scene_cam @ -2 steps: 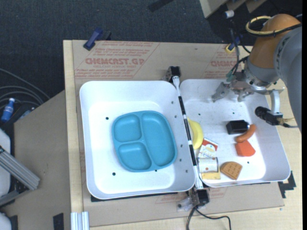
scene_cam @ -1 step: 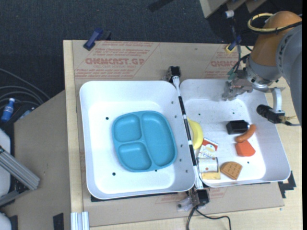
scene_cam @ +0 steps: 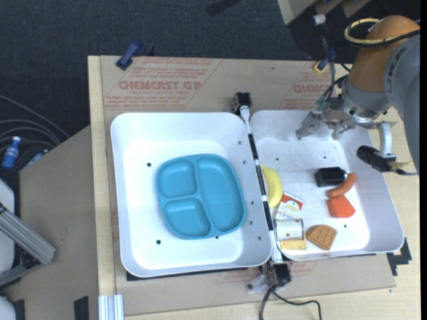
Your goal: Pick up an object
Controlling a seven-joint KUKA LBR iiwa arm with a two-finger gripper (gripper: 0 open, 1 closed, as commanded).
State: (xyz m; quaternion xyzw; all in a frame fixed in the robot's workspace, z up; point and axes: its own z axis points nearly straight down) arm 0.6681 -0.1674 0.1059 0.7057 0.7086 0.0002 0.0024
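You have the tray (scene_cam: 200,196) in the left bin (scene_cam: 127,179); the banana (scene_cam: 271,184), sausage (scene_cam: 341,185) and cracker (scene_cam: 321,236) lie in the right bin (scene_cam: 287,129).

Dark carpet floor (scene_cam: 100,19), cables (scene_cam: 27,112)

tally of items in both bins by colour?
Blue: 1, divided plate
Yellow: 1, banana
Black: 1, block
Orange/red: 2, sausage, wedge
Tan: 1, waffle
White printed: 2, packets
Total: 8

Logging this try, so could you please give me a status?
Hand above right bin's far edge, holding nothing. Sausage, black block, banana untouched. Nothing in the way.
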